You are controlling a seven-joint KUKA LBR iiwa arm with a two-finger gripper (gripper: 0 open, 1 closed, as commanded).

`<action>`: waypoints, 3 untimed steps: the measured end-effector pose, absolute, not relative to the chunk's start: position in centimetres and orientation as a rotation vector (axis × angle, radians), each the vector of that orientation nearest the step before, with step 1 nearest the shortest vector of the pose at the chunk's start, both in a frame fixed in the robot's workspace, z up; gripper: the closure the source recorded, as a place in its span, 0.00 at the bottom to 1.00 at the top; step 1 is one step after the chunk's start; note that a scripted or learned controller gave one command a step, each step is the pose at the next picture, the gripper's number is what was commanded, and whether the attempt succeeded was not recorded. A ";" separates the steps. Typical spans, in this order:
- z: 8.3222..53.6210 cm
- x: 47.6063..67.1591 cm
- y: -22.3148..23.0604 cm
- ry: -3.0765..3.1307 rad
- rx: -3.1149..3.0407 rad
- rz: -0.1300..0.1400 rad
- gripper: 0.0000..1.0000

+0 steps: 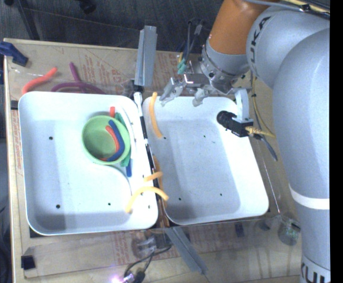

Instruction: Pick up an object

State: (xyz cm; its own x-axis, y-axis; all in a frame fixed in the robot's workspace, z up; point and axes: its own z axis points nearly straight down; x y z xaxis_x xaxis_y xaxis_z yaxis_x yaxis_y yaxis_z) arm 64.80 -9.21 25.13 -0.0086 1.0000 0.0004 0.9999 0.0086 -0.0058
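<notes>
Bowls, green and nested with smaller coloured ones [105, 139], sit in the left bin [53, 181], a little above and right of its middle. The stack holds a green outer bowl with a blue and a red rim showing inside it; a blue handle sticks out below, toward the bin's lower right. A yellow curved strip [143, 193] lies over the shared edge of the two bins near their lower corners, and an orange-yellow strip [154, 115] leans along the upper left wall of the right bin [218, 175].

The gripper [183, 93] hangs over the upper rim of the right bin, well apart from the bowls, its two fingers spread and nothing between them. Above it runs the arm's orange band and the grey body fills the right side.

Both white bins rest side by side on a pale wooden worktop [77, 58]. On its far left lie an orange tool [40, 79] and a purple hose [77, 82]. Dark carpet lies beyond.
</notes>
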 end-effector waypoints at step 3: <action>11.9 66.7 -7.1 -2.566 -1.805 -0.061 0.00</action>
State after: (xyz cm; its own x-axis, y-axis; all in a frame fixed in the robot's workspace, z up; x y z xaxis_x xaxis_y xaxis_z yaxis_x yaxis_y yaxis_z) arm 66.75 -7.14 11.91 -0.3379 0.9408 0.0257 0.9410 0.3372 0.0298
